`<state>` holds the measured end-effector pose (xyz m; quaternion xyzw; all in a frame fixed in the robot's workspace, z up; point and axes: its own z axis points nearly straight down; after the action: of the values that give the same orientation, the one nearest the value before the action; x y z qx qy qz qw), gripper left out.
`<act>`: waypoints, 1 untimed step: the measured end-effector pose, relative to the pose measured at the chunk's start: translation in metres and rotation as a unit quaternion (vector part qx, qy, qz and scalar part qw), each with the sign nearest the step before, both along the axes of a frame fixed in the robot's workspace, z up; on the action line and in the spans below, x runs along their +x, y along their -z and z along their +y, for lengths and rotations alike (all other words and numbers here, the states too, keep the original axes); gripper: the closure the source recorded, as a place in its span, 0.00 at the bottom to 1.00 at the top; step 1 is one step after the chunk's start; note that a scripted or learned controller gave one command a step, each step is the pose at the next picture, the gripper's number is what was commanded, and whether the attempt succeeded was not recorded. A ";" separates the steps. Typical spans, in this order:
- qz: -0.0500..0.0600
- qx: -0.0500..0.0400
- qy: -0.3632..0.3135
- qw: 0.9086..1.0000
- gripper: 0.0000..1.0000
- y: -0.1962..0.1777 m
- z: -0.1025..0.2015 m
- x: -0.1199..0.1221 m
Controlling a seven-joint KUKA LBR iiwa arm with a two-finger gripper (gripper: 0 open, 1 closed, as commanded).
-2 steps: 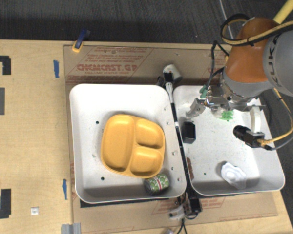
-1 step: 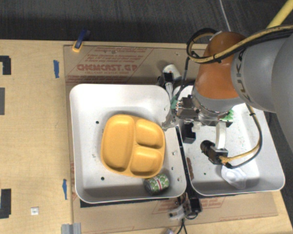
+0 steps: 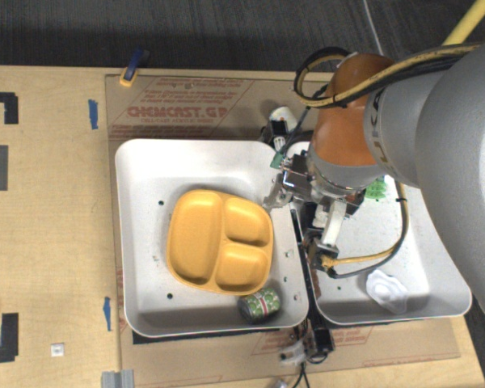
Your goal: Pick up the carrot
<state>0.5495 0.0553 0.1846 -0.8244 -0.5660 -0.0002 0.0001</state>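
Note:
My gripper (image 3: 297, 191) hangs below the orange-banded wrist, over the rim between the two white bins, toward their far half. The grey arm reaches in from the right and covers much of the right bin (image 3: 436, 293). A small green leafy piece (image 3: 377, 189) peeks out beside the wrist in the right bin; what it belongs to is hidden by the arm.
The left bin (image 3: 137, 217) holds a yellow three-compartment plate (image 3: 218, 239) and a small green, red and white can (image 3: 260, 304) by its near rim. A white crumpled item (image 3: 386, 289) lies in the right bin's near part. Cardboard surrounds both bins.

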 end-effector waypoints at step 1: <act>0.000 0.000 0.136 0.991 0.00 0.000 -0.008 -0.002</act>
<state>0.5479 0.0476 0.1845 -0.8935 -0.4490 0.0001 0.0000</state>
